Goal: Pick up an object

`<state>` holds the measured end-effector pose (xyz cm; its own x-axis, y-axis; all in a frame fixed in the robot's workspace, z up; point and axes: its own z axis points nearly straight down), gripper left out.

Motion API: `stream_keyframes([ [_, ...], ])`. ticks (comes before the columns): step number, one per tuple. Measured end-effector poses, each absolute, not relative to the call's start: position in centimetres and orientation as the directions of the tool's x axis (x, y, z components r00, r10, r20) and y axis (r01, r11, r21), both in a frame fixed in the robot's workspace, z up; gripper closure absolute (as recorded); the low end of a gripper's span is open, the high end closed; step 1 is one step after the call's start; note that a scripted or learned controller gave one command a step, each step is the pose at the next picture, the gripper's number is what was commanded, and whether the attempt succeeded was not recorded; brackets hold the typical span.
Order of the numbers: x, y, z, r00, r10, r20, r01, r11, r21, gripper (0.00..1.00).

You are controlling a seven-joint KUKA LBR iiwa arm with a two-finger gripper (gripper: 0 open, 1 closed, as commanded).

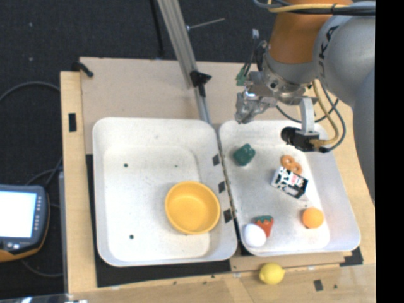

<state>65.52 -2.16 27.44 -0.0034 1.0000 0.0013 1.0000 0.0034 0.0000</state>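
Observation:
My gripper (245, 113) hangs over the far left corner of the right bin (338, 188), with nothing visible between its fingers. A dark green object (243, 154) lies in the bin just below and in front of it. Further right lie a small pretzel-like brown piece (290, 163) and a black-and-white box (290, 182). An orange ball (312, 217) sits near the bin's right side. At the front of the bin, a white egg-shaped object (255, 235) touches a red and green piece (266, 224).
The left bin (126, 169) holds a yellow bowl (192, 207). A yellow lemon (271, 273) lies on the bench in front of the right bin. A slanted metal post (183, 43) rises behind the bins. A handheld screen (19, 219) sits at far left.

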Motion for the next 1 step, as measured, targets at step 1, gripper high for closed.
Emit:
stream_keyframes([
  [1,65.14,2.59,25.79,-0.006,1.0,0.0,1.0,0.006,-0.001,1.0],
])
